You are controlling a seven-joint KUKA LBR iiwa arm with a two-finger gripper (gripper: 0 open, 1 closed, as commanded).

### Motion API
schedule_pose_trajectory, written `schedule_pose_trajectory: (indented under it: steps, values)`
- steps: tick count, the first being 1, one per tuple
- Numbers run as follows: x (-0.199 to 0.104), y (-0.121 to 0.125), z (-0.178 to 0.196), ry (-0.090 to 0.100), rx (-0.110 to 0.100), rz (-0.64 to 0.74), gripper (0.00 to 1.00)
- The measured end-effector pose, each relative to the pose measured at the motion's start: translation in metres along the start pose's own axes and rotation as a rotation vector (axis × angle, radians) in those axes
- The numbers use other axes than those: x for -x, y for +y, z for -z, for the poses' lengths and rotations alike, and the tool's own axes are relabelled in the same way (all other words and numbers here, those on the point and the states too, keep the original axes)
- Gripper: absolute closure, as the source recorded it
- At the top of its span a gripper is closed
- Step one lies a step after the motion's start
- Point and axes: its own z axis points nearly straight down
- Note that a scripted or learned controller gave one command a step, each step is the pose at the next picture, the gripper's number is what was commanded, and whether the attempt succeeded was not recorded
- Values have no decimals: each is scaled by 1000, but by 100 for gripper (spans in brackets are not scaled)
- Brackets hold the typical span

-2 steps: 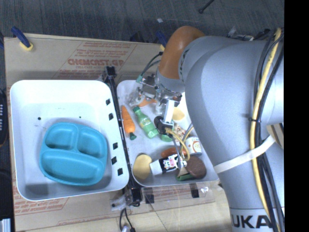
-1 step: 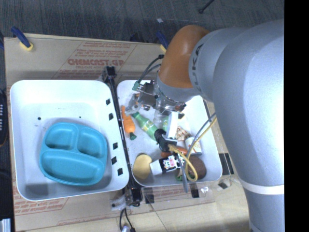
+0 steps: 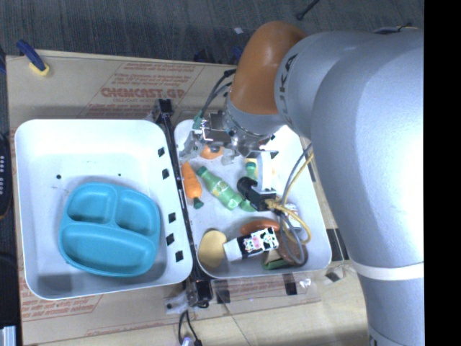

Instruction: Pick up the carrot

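The carrot (image 3: 191,182) is a short orange piece lying near the left wall of the right bin (image 3: 314,215), pointing toward the bin's front. My gripper (image 3: 207,144) hangs at the far left of that bin, just behind the carrot and slightly to its right, apart from it. A small orange thing (image 3: 211,151) shows right under the gripper; what it is cannot be made out. The arm's large grey body and orange band cover the back and right side of the bin.
A green bottle (image 3: 220,188) lies just right of the carrot. At the bin's front sit a tan round thing (image 3: 210,248), a white-labelled bottle (image 3: 252,243) and a brown item (image 3: 292,251). The left bin (image 3: 43,143) holds a blue divided plate (image 3: 112,229).
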Motion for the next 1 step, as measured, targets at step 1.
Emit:
schedule_pose_trajectory:
  steps: [1]
  values:
    - [5,-11,-1,1,-6,243,0]
